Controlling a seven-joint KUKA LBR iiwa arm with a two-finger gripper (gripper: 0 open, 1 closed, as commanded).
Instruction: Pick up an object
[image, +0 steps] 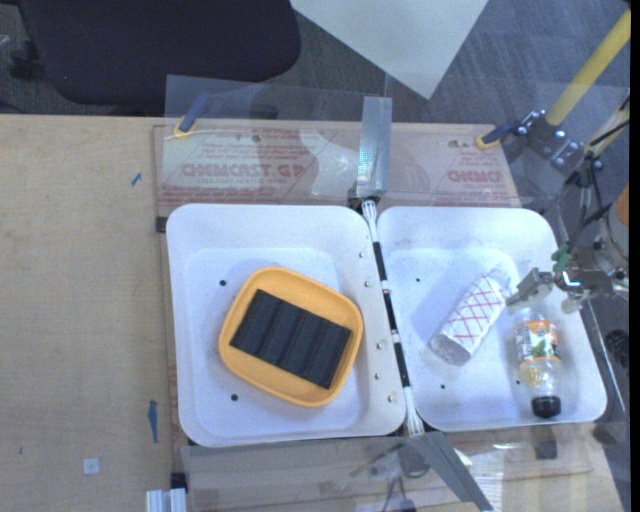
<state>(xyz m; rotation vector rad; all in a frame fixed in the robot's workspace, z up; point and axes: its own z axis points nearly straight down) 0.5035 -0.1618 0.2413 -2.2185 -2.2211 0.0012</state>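
In the left bin (200, 250) lies a yellow square dish with a black ridged pad on top (291, 335). Two things lie in the right bin (440, 235). One is a white paper cup with a red lattice pattern (473, 315), on its side. The other is a small clear bottle with an orange label and a black cap (537, 362), lying near the right wall with its cap toward the front. My gripper (548, 282) hangs at the bin's right side, just above the bottle's upper end and right of the cup. Nothing shows held in it.
A clear plastic sheet and a metal post (375, 150) stand behind the bins. The wooden bench (80, 300) stretches to the left. A yellow rod and clamps (560, 110) sit at the back right, near the arm.
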